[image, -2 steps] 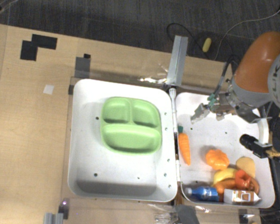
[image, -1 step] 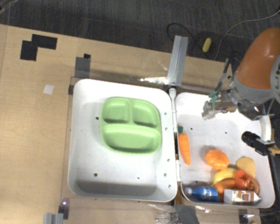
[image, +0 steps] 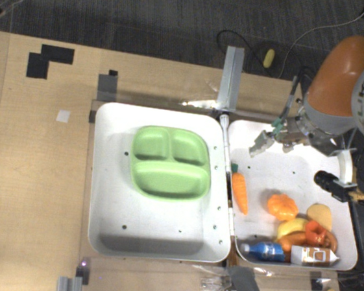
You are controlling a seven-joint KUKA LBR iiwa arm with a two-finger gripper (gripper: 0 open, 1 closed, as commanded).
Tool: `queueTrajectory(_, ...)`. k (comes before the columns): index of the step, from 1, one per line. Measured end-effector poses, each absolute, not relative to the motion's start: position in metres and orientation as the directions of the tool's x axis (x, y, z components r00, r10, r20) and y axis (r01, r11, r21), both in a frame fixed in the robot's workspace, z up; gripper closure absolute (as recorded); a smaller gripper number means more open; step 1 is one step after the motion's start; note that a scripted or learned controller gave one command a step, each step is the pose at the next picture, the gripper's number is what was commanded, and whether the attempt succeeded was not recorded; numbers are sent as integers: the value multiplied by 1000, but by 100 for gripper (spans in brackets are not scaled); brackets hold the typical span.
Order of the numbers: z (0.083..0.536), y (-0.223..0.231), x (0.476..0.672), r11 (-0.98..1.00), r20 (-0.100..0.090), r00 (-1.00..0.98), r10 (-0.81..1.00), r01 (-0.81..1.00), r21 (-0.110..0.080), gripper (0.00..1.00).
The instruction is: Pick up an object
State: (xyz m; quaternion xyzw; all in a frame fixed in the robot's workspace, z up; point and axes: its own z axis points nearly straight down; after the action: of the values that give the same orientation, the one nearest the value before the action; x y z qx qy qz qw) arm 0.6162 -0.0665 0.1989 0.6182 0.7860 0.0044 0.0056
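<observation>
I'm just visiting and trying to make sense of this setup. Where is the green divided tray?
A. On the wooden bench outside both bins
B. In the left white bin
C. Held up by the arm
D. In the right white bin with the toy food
B: the green divided tray lies flat on the floor of the left white bin, alone, while the carrot is in the right bin.

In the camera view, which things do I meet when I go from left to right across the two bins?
Green tray → carrot → blue bottle → orange pepper → potato.
</observation>
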Motion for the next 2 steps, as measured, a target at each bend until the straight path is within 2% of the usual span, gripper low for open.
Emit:
queueTrajectory(1, 101, -99, 592, 217, -1, -217, 976, 976, 4, 0)
queueTrajectory(2, 91, -183, 532, 258, -9, -258, 966, 966, 12, 0)
